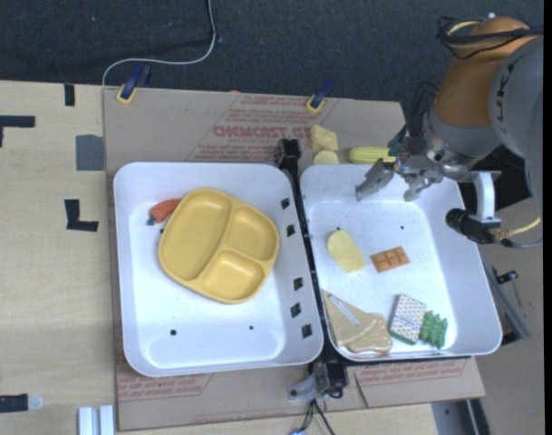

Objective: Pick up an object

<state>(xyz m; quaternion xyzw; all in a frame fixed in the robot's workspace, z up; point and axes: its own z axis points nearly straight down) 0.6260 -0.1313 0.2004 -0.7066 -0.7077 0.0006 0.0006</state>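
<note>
Two shallow white bins are seen side by side: a left bin (135, 270) and a right bin (457, 284). In the left bin, well to the left of the gripper (392, 184), one yellow divided plate (218, 244) with three compartments is set, and one orange carrot-like piece (164, 209) is tucked against its upper left edge. Behind the bins, just left of the gripper, two pale yellow pieces (324, 139) and one yellow banana-like piece (372, 154) are laid on the cardboard. In the right bin, five things are counted, all below the gripper and apart from it: one pale yellow rounded block (345, 250), one small orange waffle-like square (390, 260), one tan flat slice (357, 329), one speckled wedge (407, 318) and one green leafy piece (433, 327) touching that wedge. The gripper is held over the upper edge of the right bin, its two fingers spread apart, with nothing between them.
</note>
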